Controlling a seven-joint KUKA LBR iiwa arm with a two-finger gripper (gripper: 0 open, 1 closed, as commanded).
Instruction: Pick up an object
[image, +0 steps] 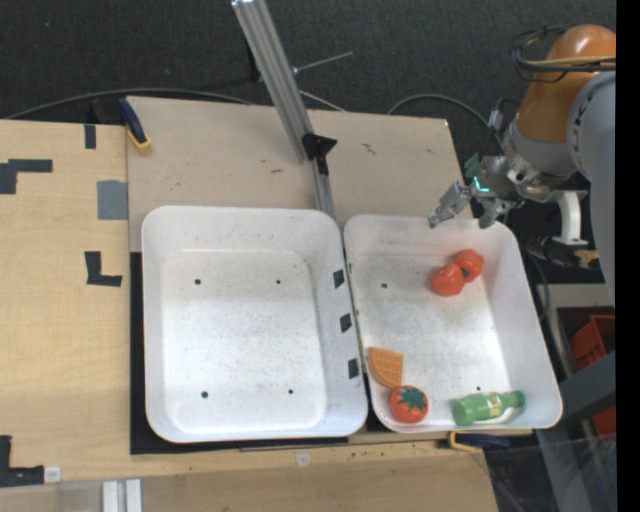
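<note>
The claw (464, 207) is hanging over the far right corner of the right bin (520, 300), just above its rim, with its two dark fingers spread apart and nothing between them, so it is standing released. The grey arm (575, 100) with its orange band is reaching in from the right behind it. Nearest to the claw, a little toward me and lying on the bin floor, two orange-red round pieces (456, 274) are sitting pressed together, apart from the fingers and not touched by them. The other things are lying well away along the near edge of that same bin: a red tomato with a green top (408, 403) in the near left corner, an orange waffle-patterned wedge (386, 365) just beside and behind it, and a green bottle (486, 407) lying on its side toward the near right corner. Nothing is standing between the claw and the orange-red pieces; the bin floor around them is bare white. The left bin (245, 320) is sitting flush against the right one on the table (60, 300), and a slanted metal pole (285, 85) is rising from the far side where the two bins meet.
</note>
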